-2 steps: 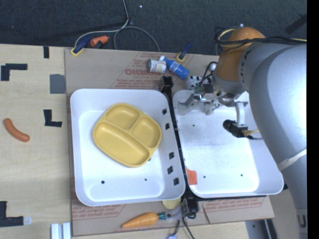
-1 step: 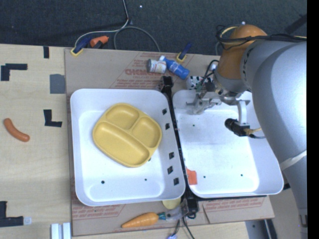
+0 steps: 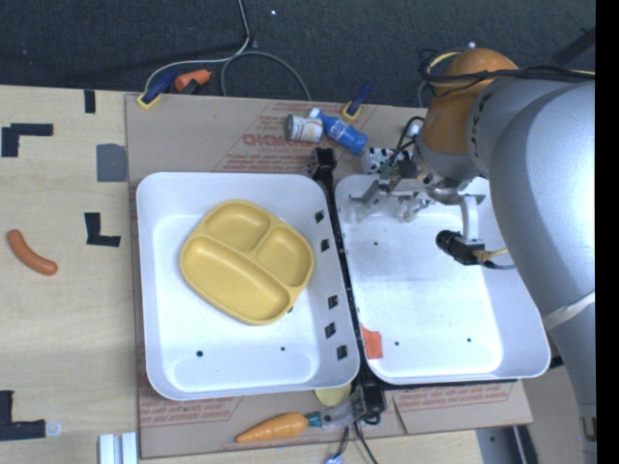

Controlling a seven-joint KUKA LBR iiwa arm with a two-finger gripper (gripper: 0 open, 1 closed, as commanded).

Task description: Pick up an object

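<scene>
In the camera view we see the grey arm with its orange band (image 3: pixel 462 114) reaching in from the right, its gripper (image 3: pixel 387 196) low over the far end of the right-hand shallow white bin (image 3: pixel 435 346), close to the divider between the two bins. The metal parts there are small and tangled with cabling, so we cannot tell how the gripper is set, and we see nothing held in it.

The most likely thing to pick is the yellow plastic divided plate (image 3: pixel 249 259), which lies flat in the left-hand shallow white bin (image 3: pixel 160 288). From the gripper it lies to the left and nearer the camera, across the divider; its long axis runs on a slant from upper left to lower right. We judge that the coming move calls for a shift across the divider before any descent, and that a flat plate offers only its rim to grasp.

On the bench outside the bins lie a blue-and-white bottle (image 3: pixel 329 129) beyond the bins, an orange toy carrot (image 3: pixel 274 427) at the near edge, and a reddish toy sausage (image 3: pixel 31 252) far left.
</scene>
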